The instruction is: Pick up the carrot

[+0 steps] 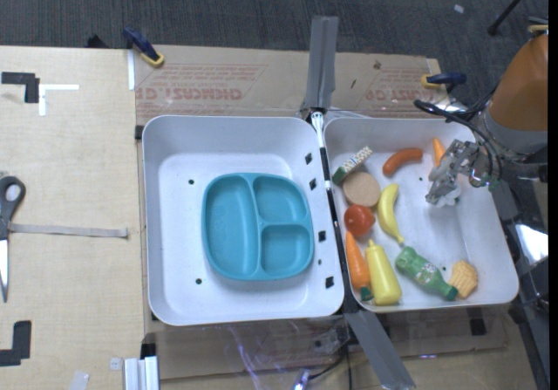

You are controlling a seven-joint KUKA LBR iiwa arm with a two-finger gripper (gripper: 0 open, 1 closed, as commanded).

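Observation:
The carrot (pixel 356 261) is a slim orange piece lying lengthwise along the left wall of the right bin (pixel 488 297), between a red tomato (pixel 358 220) and a yellow mustard bottle (pixel 383 273). My gripper (pixel 443 190) hangs over the right half of that bin, well to the right of the carrot and somewhat farther back, with bare bin floor under it. Nothing shows in its grasp. A small orange wedge (pixel 438 151) lies just behind the gripper.
The right bin also holds a banana (pixel 388 212), a sausage (pixel 402 159), a round bun (pixel 361 189), a green bottle (pixel 425 273) and a corn cob (pixel 464 277). A teal divided plate (pixel 259 226) sits in the left bin (pixel 166 205).

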